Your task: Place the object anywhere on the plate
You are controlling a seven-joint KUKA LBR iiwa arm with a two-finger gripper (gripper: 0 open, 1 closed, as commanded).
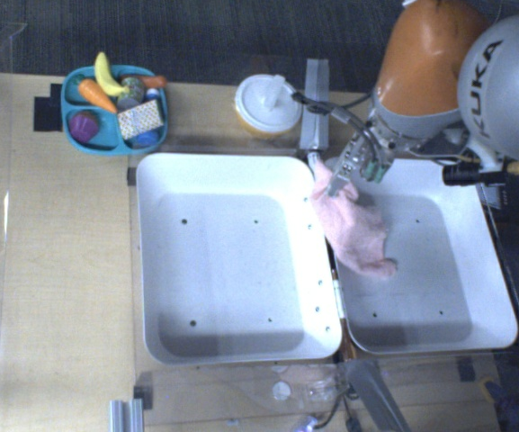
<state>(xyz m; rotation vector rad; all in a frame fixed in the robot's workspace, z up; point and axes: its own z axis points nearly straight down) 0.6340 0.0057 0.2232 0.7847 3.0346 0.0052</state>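
The gripper (342, 180) pinches the top of a pink cloth (356, 230), which hangs down into the right bin (475, 327), near its left wall.

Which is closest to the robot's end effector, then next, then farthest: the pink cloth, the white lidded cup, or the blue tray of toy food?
1. Pink cloth, in the right bin, hanging right at the end effector.
2. White lidded cup, behind the bins.
3. Blue tray, far left on the bench.
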